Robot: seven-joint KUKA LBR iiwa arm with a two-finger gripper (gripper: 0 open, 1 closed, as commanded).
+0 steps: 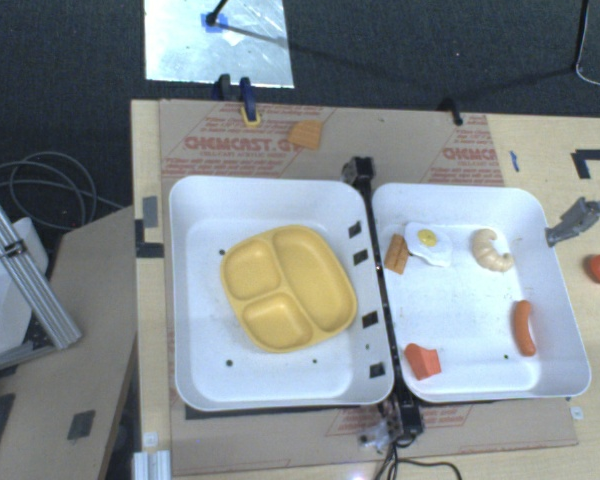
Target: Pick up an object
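Orange block (422, 360) near right bin's (480, 390) front rim; end effector (578, 218) past its far-right edge, state unclear.

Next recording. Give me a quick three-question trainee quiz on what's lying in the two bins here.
1. True or false: the yellow divided plate lies in the left bin.
2. Which item in the right bin lies nearest the fried egg? A) sausage B) brown cracker C) orange block
3. Fill in: the croissant lies to the ____ of the fried egg in the camera view.

Key: 1 true; 2 B; 3 right.
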